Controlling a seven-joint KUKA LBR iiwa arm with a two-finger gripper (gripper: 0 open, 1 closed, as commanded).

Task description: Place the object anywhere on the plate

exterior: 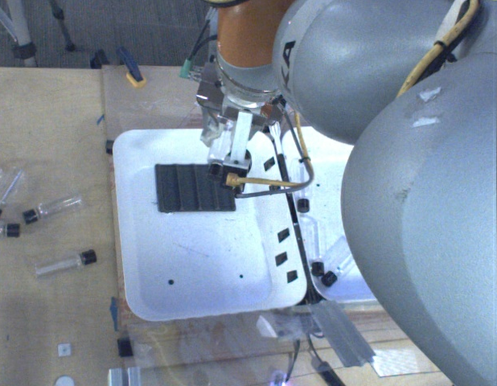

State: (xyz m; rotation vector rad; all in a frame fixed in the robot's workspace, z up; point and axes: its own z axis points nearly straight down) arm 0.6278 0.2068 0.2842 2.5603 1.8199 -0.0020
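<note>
Your pincer [222, 153] hangs at the right end of the black ribbed slab [192, 187] lying flat in the left bin [136, 240], likely the grasping step, though you cannot tell its opening or load, and next needs a sure grip; clear vials [59, 207] lie well apart on the bench [47, 127].

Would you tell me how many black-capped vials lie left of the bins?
3: one vial nearest the bin, one at the view's left edge, one below them; others may be cut off there.
</note>
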